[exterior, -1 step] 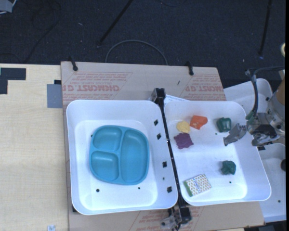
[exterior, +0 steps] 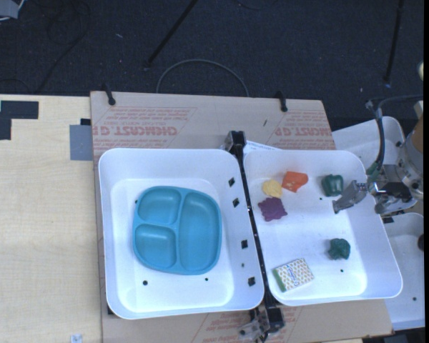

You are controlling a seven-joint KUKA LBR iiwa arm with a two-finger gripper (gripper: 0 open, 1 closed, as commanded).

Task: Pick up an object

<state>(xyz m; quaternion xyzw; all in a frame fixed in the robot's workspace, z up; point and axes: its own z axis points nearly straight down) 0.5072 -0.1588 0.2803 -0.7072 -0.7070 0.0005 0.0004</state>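
Grey two-finger end effector at right edge of frame, over right rim of right white bin; fingers spread wide, nothing between them. Dark green lumpy object just left of it. Second dark green object below. Orange piece, yellow piece, purple piece near bin's upper left; patterned pad lower left. Blue divided plate in left white bin.

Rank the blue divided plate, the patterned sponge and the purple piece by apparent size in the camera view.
1. blue divided plate, by far the largest
2. patterned sponge
3. purple piece, slightly smaller than the sponge
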